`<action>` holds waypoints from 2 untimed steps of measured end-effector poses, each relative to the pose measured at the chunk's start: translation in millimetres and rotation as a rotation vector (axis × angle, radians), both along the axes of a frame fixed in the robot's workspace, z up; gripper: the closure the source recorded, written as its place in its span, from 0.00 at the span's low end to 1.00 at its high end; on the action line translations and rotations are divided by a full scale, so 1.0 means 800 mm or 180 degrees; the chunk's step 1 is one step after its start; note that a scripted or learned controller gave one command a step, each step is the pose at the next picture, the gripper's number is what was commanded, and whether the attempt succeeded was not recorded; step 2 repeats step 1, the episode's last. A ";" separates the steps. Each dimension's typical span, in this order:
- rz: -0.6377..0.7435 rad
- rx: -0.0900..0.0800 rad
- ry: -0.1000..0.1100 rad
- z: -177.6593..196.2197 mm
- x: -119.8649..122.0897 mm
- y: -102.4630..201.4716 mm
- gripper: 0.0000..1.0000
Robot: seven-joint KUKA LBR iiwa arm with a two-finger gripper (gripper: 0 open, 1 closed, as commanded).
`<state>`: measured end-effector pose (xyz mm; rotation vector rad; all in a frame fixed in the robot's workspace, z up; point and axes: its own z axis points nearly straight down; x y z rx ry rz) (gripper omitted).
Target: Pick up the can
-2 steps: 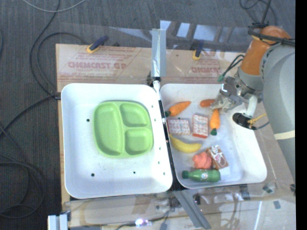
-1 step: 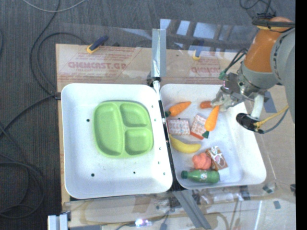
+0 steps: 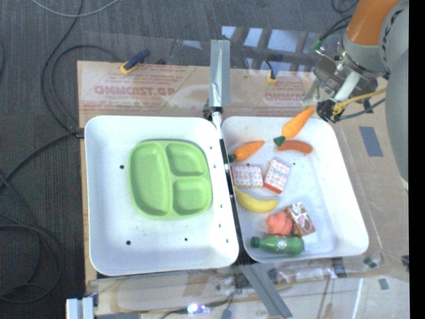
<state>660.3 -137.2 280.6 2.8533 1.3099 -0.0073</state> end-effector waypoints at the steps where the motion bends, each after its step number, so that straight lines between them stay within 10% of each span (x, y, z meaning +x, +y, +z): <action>1: -0.0001 -0.0001 0.0000 0.000 0.000 0.000 0.00; 2: -0.0001 -0.0001 0.0000 0.000 0.000 0.000 0.00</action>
